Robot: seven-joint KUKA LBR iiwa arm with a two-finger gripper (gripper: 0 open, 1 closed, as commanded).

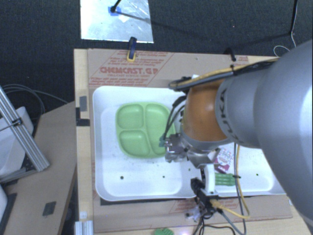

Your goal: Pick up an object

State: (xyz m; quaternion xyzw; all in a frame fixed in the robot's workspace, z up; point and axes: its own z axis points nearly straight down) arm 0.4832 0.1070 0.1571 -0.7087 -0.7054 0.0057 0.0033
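Dark carpet floor (pixel 39 33), cardboard-topped bench (pixel 142 67)

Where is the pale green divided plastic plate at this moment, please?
The pale green divided plastic plate lies in the left white bin, toward its upper right part, with its right edge just beside the arm's orange band.

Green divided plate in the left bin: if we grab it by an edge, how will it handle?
The green divided plate looks like moulded plastic: probably stiff and light. It lies flat on the left bin, so it shouldn't roll. Its smooth surface could slip, and its low rim offers little grip.
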